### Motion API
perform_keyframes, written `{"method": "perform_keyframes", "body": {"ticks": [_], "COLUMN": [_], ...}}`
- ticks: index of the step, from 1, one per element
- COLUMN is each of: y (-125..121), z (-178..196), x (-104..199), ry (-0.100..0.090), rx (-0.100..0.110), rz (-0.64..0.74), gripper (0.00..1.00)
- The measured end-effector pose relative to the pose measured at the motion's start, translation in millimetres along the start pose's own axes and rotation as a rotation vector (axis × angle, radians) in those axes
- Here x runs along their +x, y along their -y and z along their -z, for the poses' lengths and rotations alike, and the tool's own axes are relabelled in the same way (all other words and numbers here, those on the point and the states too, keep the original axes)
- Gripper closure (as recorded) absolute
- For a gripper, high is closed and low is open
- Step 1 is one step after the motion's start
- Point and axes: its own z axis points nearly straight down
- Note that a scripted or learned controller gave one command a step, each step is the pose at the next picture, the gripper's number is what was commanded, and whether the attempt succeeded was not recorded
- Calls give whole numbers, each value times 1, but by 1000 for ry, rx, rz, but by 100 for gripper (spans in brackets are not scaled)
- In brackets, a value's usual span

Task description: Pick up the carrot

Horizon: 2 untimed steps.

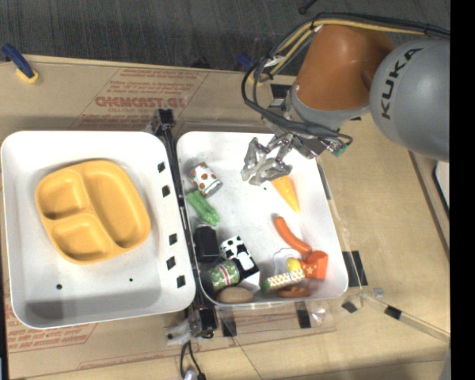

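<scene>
**My gripper hovers beside the carrot in the right bin**

I reach in from the right, my grey arm with its orange band ending over the right bin. My gripper hangs near the bin's upper middle, metal fingers spread apart, nothing between them. The carrot, a short orange cone, lies just beside my fingertips, pointing toward the bin's lower right. Below it sits a red-orange sausage-like piece. A small can and a green piece lie near the bin's left wall. More toy foods crowd the bottom edge. The left bin holds a yellow divided tray.
</scene>
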Motion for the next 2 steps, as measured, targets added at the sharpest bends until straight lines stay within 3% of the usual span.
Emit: {"method": "perform_keyframes", "body": {"ticks": [1,2], "y": [0,22], "z": [1,-72], "x": [0,45], "ry": [0,-2], "rx": [1,0], "rz": [-1,176], "gripper": [0,0]}}
